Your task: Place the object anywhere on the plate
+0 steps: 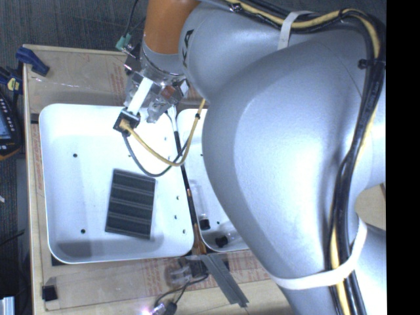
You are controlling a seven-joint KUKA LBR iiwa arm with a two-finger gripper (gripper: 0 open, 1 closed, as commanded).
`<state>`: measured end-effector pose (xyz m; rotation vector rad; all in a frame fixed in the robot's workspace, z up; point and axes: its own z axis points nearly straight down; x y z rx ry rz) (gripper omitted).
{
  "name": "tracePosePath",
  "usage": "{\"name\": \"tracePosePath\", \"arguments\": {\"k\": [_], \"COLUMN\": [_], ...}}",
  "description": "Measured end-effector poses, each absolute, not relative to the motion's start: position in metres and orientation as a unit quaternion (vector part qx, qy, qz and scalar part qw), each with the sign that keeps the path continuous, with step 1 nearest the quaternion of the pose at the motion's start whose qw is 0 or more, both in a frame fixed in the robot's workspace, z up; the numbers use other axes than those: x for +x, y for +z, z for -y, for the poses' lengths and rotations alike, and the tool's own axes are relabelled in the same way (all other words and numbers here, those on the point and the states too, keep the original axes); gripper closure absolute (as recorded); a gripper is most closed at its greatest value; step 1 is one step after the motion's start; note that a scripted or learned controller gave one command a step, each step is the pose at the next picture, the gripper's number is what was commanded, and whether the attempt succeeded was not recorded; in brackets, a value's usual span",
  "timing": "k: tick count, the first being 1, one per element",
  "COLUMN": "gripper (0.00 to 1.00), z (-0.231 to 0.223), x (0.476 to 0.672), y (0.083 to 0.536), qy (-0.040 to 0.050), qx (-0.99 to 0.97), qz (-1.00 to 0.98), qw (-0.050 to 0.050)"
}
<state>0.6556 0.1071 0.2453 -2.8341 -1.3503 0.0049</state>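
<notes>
Over the far side of the left bin (72,130) hangs the gripper (159,105); how wide it stands, or whether it holds anything, cannot be told. Well nearer than it, a dark ribbed slab (131,204) lies flat on the bin floor. The arm (282,143) covers most of the right bin (205,205).
</notes>
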Motion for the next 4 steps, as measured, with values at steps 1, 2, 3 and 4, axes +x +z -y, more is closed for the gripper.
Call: {"name": "tracePosePath", "arguments": {"k": [1,2,3,4], "gripper": [1.0,1.0,1.0,1.0], "z": [-0.077,-0.112,-0.179,-0.099], "x": [0.586,0.519,0.566,0.499], "y": [0.19,0.119,0.093,0.191], "qy": [0.0042,0.0044,-0.0002,0.0023], "qx": [-0.921,-0.943,-0.947,-0.951], "qz": [0.389,0.332,0.32,0.31], "qw": [0.001,0.001,0.0,0.001]}}
